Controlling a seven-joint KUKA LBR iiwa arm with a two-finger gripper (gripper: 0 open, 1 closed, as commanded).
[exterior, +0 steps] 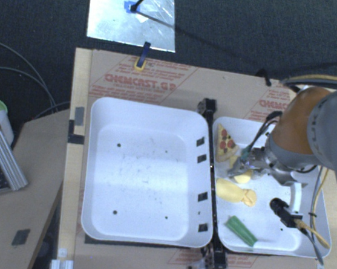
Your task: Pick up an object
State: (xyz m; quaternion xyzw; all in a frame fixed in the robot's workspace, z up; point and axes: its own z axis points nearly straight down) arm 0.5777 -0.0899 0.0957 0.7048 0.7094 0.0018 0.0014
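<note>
The right bin [301,243] holds a pizza slice toy [225,142] at its upper left, a pale yellow lumpy object [235,192] in the middle and a green stick-shaped piece [241,230] near the front. A small yellow item [242,178] lies just under the gripper. My gripper [242,166] reaches down into the right bin from the right, its tip above that small yellow item and just right of the pizza slice. The grey arm with its orange band [298,119] covers the bin's upper right part.
The left bin [145,177] stands beside the right one, joined by a black divider with clips [205,160]. Both rest on a cardboard sheet [163,81]. A black fitting with cables [284,212] hangs off the wrist over the right bin.
</note>
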